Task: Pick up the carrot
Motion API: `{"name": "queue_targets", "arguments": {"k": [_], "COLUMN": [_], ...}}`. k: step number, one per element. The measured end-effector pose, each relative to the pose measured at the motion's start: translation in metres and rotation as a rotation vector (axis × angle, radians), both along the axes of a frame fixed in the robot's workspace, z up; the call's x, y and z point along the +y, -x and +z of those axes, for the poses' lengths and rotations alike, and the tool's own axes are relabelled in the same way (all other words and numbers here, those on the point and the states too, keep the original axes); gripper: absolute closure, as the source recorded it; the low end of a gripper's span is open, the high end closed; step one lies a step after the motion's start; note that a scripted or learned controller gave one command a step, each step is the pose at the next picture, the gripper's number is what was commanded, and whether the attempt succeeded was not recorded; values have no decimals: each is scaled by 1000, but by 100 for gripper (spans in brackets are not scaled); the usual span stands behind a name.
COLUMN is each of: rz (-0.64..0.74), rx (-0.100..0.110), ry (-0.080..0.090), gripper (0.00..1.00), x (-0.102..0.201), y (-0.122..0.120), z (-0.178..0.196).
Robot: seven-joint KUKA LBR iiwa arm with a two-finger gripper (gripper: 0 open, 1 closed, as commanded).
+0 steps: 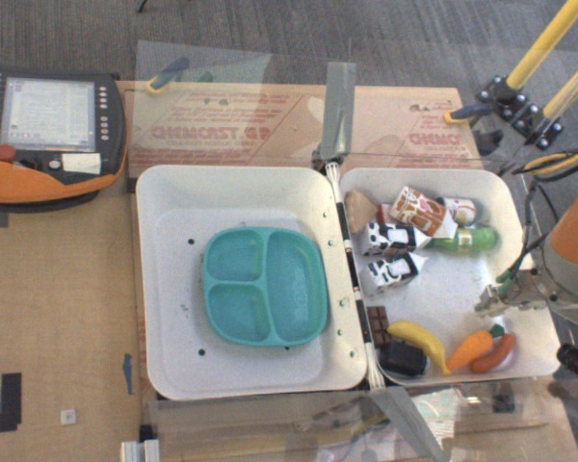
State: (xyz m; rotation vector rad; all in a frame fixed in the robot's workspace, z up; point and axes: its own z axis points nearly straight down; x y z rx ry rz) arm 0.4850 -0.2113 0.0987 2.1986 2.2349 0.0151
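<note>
Carrot: your target, the carrot (470, 348), lies near the front right corner of the right bin (509, 192), orange body slanted with its green top up toward the right. You have one.
Red neighbour: one reddish piece (495, 355) lies touching the carrot along its right side; I cannot tell you what it is.
Banana: one banana (420, 339) curves just beside the carrot's left tip.
Dark item: one black object (403, 358) sits under the banana's left end.
Gripper: the gripper (502, 301) sits just above the carrot's green end, at the bin's right wall. You cannot tell from this view whether its jaws are parted or closed, and nothing shows between them.
Risk, wrong catch: if you drop straight down you may, I judge, close on the green top or the red piece instead of the carrot body.
Risk, slip: the carrot tapers, so a pinch near the tip could squeeze it out toward the banana.
Risk, wall: the bin's right wall and front rim are close, so a finger could strike them.
Cartons: two cow-print cartons (390, 238) and one red-patterned carton (420, 209), well apart from the carrot.
Green bottle: one (470, 241).
Left bin: one (164, 200), bearing one teal divided plate (266, 286).
</note>
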Motion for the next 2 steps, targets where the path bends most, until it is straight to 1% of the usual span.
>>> {"name": "queue_targets", "arguments": {"k": [1,2], "rz": [5,63], "rx": [4,6], "ry": [-7,-15], "gripper": [0,0], "x": [3,0], "y": [0,0], "z": [0,-8]}}
